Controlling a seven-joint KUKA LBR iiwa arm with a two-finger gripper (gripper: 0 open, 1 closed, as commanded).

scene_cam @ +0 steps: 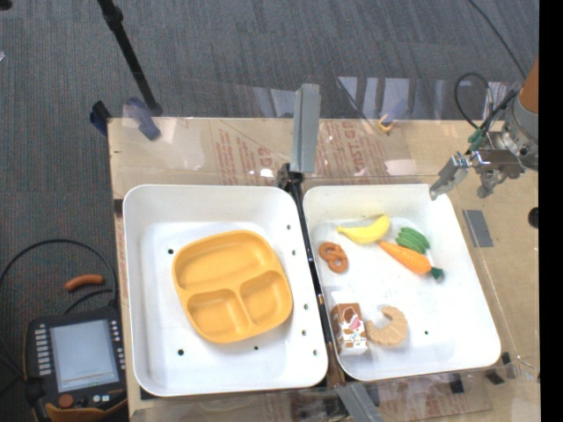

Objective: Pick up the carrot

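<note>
Seemingly open fingers (446,177), nothing held.

Illumination is even and fairly bright, apparently from overhead; no strong directional source is evident. The white bins (396,363) below and left of the gripper (466,176) read near overexposed, with little surface detail. Shadows are soft and short, hugging each object's underside. Glare patches sit on the clear sheeting (369,95) left of the gripper, at the bench's far edge. Focus is moderate throughout; fine detail is soft and slightly grainy, notably on the carpet (264,42). Colours appear slightly washed.
</note>
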